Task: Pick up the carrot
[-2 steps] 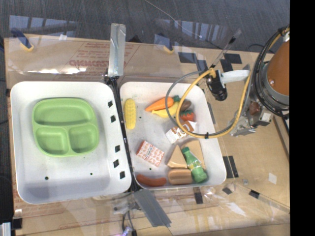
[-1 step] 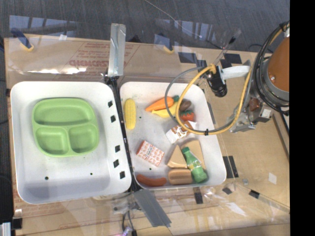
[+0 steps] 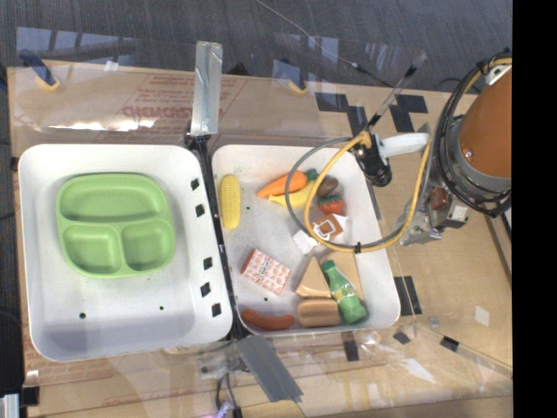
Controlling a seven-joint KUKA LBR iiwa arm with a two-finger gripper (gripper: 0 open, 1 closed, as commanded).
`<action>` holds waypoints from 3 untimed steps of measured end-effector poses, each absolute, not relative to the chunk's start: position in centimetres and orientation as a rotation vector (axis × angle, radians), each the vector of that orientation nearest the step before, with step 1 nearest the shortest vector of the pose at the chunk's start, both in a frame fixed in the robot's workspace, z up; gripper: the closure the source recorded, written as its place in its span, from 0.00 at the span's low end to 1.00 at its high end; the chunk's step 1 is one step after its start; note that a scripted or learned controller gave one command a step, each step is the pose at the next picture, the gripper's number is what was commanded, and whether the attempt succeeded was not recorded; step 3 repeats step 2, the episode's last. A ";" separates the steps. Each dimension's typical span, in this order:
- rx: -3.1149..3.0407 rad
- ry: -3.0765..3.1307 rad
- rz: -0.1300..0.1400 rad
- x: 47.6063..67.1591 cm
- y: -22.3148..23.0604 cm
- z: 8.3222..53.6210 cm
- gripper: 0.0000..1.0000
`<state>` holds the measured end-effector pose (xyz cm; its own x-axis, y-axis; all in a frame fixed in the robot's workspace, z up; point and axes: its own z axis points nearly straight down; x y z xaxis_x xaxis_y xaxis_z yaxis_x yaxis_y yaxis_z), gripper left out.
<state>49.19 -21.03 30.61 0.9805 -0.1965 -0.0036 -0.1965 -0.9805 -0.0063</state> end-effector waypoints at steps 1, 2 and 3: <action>-3.119 0.307 0.000 52.6 -20.9 28.7 1.00; -3.120 0.311 -0.017 50.5 -21.0 35.0 1.00; -3.120 0.311 -0.017 50.5 -21.0 35.0 1.00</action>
